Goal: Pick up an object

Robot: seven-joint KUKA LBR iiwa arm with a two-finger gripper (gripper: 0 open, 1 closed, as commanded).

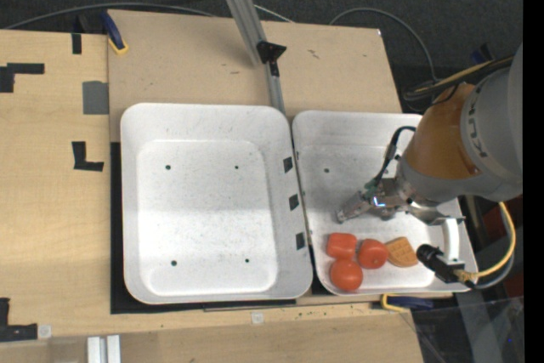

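Camera view looks down on a wooden bench [195, 47] with two shallow white bins side by side. In the right bin [340, 140] the gripper [348, 209] hangs low over the bin floor, near its middle, and nothing sits between its fingers. Whether they are spread or pressed together I cannot tell, because they look like one small grey blur.

The task's things lie at about five o'clock from the gripper, near the front wall of the right bin. Three red round pieces [355, 258] sit close in a cluster, touching or almost touching; one is at the left, one at the right, and one lower between them. Just beside the cluster, at its three o'clock, lies a small orange-tan piece [401, 252]. A gap of bare bin floor separates the gripper from the cluster.

The left bin [204, 200] shows only dark specks and four small dots on its floor. A grey metal bar [242, 0] comes down from twelve o'clock and ends at the seam between the bins.

The grey and orange arm [463, 140] covers the right side of the right bin, so that rim is hidden. A yellow cable [497, 255] and a black part near the arm are hard to make out.
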